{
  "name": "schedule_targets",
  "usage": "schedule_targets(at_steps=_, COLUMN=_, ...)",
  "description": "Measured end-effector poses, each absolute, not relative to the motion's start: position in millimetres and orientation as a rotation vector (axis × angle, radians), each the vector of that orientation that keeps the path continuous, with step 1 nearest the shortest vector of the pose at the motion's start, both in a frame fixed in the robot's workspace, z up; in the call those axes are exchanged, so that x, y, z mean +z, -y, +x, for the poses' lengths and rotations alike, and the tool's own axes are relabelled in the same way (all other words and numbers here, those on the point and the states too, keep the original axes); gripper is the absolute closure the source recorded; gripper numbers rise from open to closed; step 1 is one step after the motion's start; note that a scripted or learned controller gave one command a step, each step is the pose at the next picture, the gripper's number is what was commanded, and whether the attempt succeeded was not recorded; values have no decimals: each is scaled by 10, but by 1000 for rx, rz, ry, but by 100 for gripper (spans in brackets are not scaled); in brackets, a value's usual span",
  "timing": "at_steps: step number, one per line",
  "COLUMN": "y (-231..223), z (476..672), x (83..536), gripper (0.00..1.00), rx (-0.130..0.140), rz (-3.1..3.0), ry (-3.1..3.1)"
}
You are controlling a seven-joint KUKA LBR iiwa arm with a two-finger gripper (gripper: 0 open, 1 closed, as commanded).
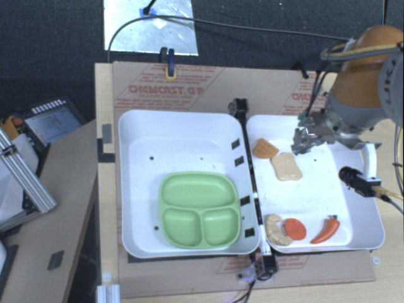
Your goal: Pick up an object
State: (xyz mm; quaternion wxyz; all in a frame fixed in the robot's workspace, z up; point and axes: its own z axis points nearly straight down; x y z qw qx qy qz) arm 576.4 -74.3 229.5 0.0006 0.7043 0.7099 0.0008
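The right bin (353,188) holds an orange-brown piece (265,149) at its upper left and a pale bread-like piece (286,167) just below it. Along its front edge lie a beige ring-shaped item (275,228), a red round item (294,230) and an orange-red pepper (326,230). My gripper (303,141) hangs over the upper middle of this bin, just right of the orange-brown piece and above the bread piece. I see nothing between its tips.
The left bin (145,144) holds a green three-compartment tray (199,209) at its front. A black divider (247,169) with clips runs between the bins. Cables (366,187) trail at the right bin's right side. A grey bracket (25,175) sits left of the bench.
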Motion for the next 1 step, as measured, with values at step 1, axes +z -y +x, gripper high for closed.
schedule_targets(at_steps=1, y=210, z=5753, x=2347, gripper=100, rx=4, rz=2211, ry=-2232)
